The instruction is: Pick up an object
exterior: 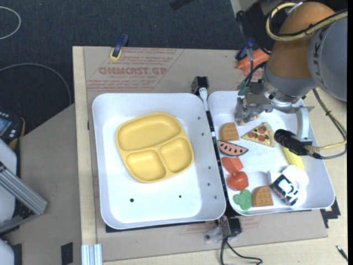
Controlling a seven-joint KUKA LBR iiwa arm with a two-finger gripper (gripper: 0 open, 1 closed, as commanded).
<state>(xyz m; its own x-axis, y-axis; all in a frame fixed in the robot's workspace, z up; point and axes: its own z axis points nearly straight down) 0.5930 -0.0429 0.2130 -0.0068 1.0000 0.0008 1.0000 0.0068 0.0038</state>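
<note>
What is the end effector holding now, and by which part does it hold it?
Nothing that can be seen. The end effector hangs over the right bin's far corner, just above the cracker and pizza slice, with no item between its tips.

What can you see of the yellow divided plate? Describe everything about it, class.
The yellow divided plate looks like smooth plastic, with rounded corners and three compartments: one long, two smaller. It lies flat, turned at a slant, in the left white bin, resting on the bin floor. Nothing sits in its compartments.

yellow divided plate (154, 147): glossy plastic | white bins (110, 164): smooth plastic | bench board (138, 70): matt cardboard
</note>
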